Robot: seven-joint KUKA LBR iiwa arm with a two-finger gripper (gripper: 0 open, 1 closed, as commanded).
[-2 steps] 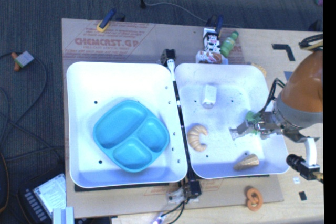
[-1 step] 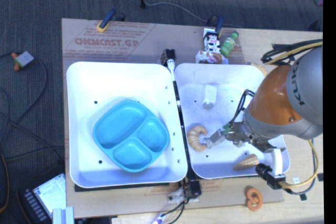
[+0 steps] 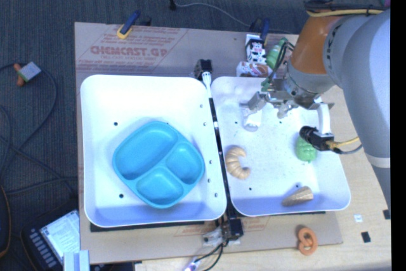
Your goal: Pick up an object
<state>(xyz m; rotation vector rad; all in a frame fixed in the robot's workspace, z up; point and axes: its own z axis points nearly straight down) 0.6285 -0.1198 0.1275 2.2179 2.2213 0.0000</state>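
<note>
My gripper [image 3: 265,111] hangs over the upper middle of the right bin [image 3: 336,197], its two fingers spread apart with nothing between them; it is open. A tan croissant [image 3: 237,162] lies near the bin's left wall, below and left of the gripper. A green lumpy object [image 3: 306,150] rests toward the right side, below the wrist. A beige cone-shaped piece [image 3: 298,196] sits by the front edge. None of them touches the fingers.
The left bin [image 3: 95,92] holds a blue divided plate [image 3: 158,164]. A black divider rail [image 3: 216,130] runs between the bins. A small pretzel-like piece [image 3: 307,239] lies on the board in front of the right bin. Small clutter [image 3: 255,57] stands behind it.
</note>
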